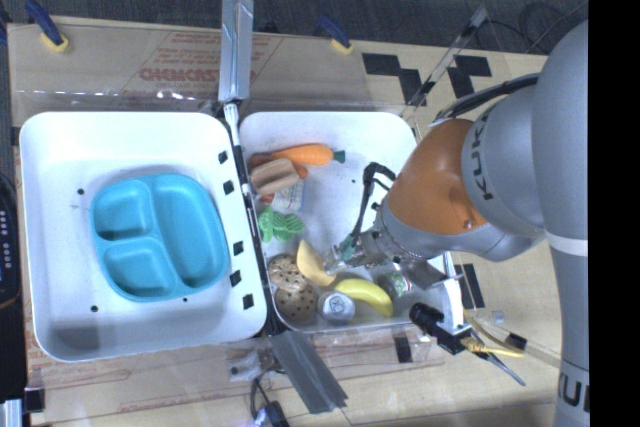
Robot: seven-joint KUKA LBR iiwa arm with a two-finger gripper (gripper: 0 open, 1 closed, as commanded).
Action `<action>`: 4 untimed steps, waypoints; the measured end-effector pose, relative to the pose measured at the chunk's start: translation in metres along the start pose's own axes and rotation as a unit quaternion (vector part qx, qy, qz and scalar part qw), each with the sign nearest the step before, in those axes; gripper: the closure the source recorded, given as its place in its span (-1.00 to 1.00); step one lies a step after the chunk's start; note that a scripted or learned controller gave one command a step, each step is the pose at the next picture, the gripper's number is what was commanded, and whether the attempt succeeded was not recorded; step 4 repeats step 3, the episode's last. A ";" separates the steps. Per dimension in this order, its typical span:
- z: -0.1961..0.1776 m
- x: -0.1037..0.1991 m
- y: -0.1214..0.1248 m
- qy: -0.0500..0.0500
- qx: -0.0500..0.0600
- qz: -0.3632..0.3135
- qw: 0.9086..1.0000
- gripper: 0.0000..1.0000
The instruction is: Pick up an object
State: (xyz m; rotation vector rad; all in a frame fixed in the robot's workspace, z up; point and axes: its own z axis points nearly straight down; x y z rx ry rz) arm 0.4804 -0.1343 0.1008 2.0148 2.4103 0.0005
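The arm is reaching down into the right bin (330, 127), its gripper (352, 249) (grip state unclear) just over the banana (364, 295), so closing and lifting seem next.

Left white bin (60, 245) holding a blue divided tray (158, 235), three compartments, lying flat near centre. Wooden bench (120, 65) underneath with red printed lettering (180, 65). Blue clamps (46, 23) at the back edge, another (335, 32) further right. Grey metal bracket (236, 50) upright between the bins at the back. Black-and-white marker pattern (425, 73) on the bench, back right.
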 end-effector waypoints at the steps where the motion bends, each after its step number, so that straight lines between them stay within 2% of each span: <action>1: 0.010 -0.019 0.002 0.000 0.000 -0.136 0.991 1.00; 2: 0.010 -0.019 0.002 0.000 0.000 -0.136 0.991 -1.00; 3: 0.009 -0.034 0.011 0.000 0.000 -0.142 0.990 -1.00; 4: 0.009 -0.034 0.011 0.000 0.000 -0.142 0.990 -1.00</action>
